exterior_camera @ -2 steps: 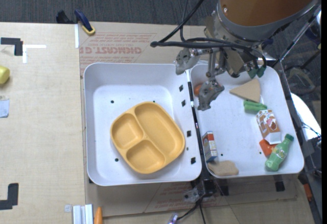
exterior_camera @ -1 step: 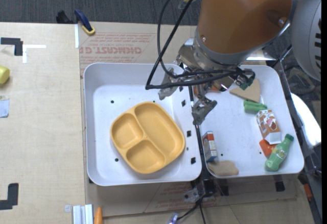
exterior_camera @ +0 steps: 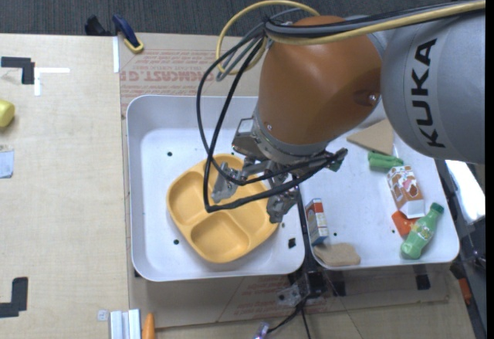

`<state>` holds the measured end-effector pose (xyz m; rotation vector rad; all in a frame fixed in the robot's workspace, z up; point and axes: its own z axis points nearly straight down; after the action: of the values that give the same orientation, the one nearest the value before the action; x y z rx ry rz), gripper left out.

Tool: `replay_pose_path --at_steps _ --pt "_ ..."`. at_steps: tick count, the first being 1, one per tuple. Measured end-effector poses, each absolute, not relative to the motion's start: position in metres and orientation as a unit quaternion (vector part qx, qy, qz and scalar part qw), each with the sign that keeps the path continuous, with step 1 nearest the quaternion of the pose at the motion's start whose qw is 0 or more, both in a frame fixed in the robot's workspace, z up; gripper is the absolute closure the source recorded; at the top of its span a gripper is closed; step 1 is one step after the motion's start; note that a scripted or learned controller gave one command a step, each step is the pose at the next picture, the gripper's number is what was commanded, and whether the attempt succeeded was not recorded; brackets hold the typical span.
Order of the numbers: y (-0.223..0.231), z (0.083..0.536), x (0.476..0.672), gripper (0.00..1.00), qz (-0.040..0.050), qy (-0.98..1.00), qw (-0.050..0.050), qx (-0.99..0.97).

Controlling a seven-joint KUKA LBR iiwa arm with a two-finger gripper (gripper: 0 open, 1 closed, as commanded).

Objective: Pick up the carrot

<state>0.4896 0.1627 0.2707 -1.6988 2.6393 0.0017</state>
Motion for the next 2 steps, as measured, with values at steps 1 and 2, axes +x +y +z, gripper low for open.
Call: replay_pose_path --at_steps 1,2 --pt "0.155 0.138 0.478 0.00 0.0006 0.813 0.000 -0.583" --pt "0.195 0.103 0.486 0.00 -0.0051 0.797 0.009 -0.604"
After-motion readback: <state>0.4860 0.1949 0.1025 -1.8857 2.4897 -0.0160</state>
